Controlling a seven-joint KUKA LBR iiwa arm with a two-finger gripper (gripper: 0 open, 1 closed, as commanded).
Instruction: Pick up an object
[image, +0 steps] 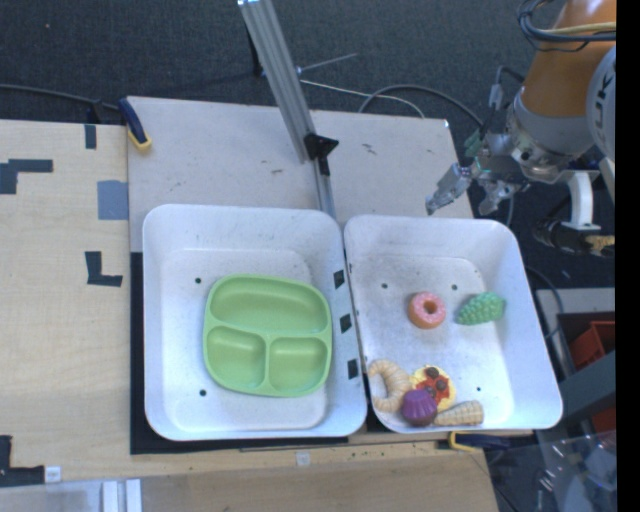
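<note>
The gripper (452, 190) is held above the right bin's (520, 290) far edge. The jaws' state cannot be told. A pink donut (427, 310) is seen mid-bin.

The gripper (452, 188) hangs above the right bin's (520, 262) far rim, well apart from the pink donut (427, 310).

The 2 white bins (250, 225) look like smooth, slightly speckled plastic, and the green tray (267, 335) like matt plastic. The bench (50, 300) shows pale wood grain; the slanted rail (285, 75) looks metallic.
</note>
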